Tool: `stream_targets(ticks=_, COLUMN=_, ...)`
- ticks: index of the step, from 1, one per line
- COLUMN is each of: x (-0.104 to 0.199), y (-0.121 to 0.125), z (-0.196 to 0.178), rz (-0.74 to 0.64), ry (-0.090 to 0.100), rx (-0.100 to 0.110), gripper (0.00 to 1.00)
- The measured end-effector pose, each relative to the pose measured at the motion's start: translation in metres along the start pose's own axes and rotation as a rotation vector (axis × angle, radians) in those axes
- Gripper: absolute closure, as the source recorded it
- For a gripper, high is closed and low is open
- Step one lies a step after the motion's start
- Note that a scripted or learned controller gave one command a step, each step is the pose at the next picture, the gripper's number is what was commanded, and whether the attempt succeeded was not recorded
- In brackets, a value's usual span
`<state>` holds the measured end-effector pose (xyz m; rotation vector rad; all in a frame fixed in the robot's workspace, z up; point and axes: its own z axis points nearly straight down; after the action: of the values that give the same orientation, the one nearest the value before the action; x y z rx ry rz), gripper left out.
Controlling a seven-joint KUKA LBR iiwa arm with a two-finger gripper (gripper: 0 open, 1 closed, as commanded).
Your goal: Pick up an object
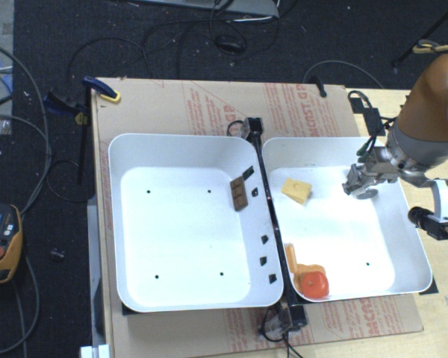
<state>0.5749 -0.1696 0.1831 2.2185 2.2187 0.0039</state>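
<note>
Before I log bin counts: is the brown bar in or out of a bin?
In: the brown bar lies inside the left bin.

Wedge (297,192) perhaps left of hand (361,186)

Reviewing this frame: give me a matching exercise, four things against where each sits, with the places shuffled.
Things:
1. yellow block
2. brown bar
3. red and orange toy
4. gripper

Places:
A. near corner of the right bin, by the divider
B. over the right bin's far right part
C. right edge of the left bin
D. far part of the right bin, near the divider

Pairs: 1-D, 2-C, 3-A, 4-B
</note>
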Motion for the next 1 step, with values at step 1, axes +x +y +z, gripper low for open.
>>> stream_targets(ticks=1, x=0.0043, y=0.0082, z=-0.0464, rz=-0.001, ry=0.000, rx=0.000, gripper=1.00)
